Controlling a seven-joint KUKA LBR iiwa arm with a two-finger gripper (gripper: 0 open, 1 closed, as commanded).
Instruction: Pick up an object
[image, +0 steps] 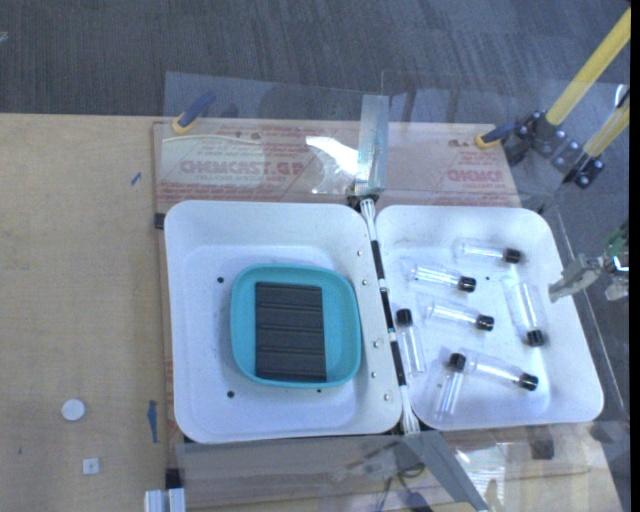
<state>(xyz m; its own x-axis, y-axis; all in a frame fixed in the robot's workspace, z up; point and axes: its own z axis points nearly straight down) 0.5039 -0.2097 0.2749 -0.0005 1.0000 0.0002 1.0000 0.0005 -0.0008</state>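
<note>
Two shallow white bins sit side by side on the bench. The left bin (190, 300) holds a teal square dish (243, 330) with a dark ribbed block (290, 331) lying in it. The right bin (570, 385) is scattered with clear plastic vials, each with a black cap. One vial (485, 253) lies near the far wall. Another (440, 277) sits just below it, and a third (455, 315) lies mid-bin. One more (523, 305) runs lengthwise by the right wall. Another vial (497, 373) lies toward the near side, with a short one (450, 388) angled just beside it. The last vial (408, 345) lies right against the seam between the bins. Their clear bodies nearly vanish against the white, so the edges are hard to trace.

At the right edge, over the right bin's rim, a pale metal piece that looks like the gripper (580, 280) pokes in. Most of it is cut off, and I cannot tell how it is set. It sits apart from every vial. Farther back, yellow-handled clamps (560, 110) are partly cut off by the frame.
</note>
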